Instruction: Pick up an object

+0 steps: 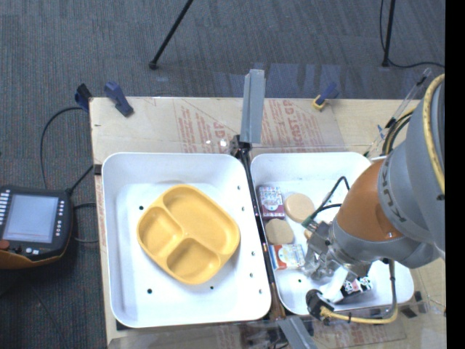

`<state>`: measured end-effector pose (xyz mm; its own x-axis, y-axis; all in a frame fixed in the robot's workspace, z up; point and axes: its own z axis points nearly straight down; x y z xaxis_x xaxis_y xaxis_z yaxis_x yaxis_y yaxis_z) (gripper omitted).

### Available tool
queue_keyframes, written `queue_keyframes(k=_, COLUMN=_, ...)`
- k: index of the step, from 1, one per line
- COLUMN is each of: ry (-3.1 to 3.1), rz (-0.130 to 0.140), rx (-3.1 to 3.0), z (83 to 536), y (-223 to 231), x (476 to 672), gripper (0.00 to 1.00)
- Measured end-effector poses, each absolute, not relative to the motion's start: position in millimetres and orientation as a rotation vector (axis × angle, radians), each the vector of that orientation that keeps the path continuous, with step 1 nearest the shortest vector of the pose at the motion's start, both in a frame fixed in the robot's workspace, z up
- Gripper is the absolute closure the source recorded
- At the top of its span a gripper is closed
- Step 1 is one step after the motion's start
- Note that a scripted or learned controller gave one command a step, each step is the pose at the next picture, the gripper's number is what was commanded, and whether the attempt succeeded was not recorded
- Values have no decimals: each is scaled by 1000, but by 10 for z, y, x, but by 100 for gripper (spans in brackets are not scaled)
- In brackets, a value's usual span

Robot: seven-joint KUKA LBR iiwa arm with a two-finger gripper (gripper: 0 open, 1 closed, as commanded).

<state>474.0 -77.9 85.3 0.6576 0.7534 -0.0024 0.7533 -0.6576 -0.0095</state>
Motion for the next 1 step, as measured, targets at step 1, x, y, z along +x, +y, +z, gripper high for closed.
queue_keyframes(k=1, ry=-1041, rz=9, rx=-2960, z=858, y=-1441, x=5177, gripper=100)
